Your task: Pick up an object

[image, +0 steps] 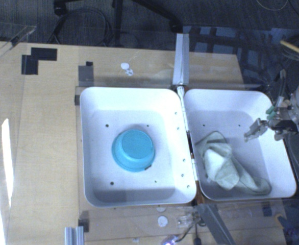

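Crumpled cloth (226, 168) hugs right bin's (210, 103) near edge; gripper (255, 129) hangs above open floor.

The bench (42, 152) was of light wood. Two white bins lay on it side by side, the left bin (91, 137) touching the right bin (231, 98). Black tape pieces (37, 59) were stuck near its far left corner.

You see a plain light-blue bowl (133, 150) in the left bin (96, 111), which is white like the right bin (226, 106), where a crumpled white and pale grey-green cloth (226, 167) lies. The desk (37, 152) is pale tan wood with black squares (37, 59) at its far left. The floor (216, 4) beyond is dark blue-grey.
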